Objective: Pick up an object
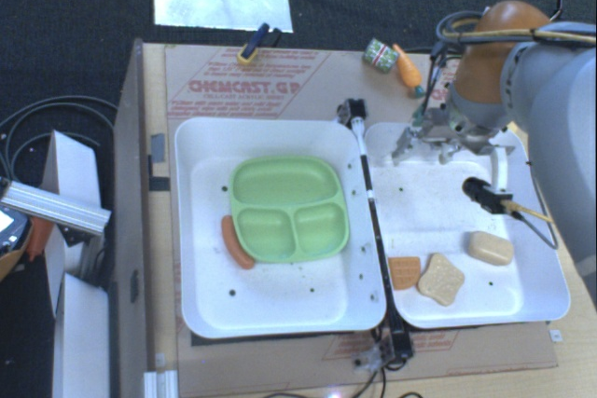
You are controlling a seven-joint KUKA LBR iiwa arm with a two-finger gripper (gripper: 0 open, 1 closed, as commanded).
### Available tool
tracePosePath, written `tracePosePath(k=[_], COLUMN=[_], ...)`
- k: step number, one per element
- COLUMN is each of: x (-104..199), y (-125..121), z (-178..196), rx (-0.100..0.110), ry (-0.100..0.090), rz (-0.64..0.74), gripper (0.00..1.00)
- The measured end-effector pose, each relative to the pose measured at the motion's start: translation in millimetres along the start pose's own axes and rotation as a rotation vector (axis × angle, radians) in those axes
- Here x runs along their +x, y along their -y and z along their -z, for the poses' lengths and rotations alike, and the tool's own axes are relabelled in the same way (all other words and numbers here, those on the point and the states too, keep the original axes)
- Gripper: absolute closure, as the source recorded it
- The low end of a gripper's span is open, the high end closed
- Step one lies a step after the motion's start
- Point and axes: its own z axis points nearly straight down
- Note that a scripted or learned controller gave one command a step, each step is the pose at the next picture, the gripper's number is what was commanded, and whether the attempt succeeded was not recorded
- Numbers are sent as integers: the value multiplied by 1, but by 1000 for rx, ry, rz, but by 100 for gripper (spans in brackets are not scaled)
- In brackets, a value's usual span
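The fingers (424, 144) hang at the upper edge of the right bin (541, 294) — whether apart or together I cannot tell — well above the toast-shaped piece (440, 279), orange cracker (405, 272) and pale block (490, 248) lower right.

The left bin (205, 294) holds a divided plate (287, 208) with a sausage (236, 243) touching its left edge. The right bin (550, 294) holds three food pieces along its near side: a cracker (405, 271), toast (441, 279) and a block (490, 248).
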Motion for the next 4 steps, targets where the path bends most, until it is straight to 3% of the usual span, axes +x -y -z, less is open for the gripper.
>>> tracePosePath(k=[1,4], x=[20,11], y=[0,0], z=[-15,-12], rx=[2,1], ry=[-1,1], rz=[3,1], gripper=[0,0])
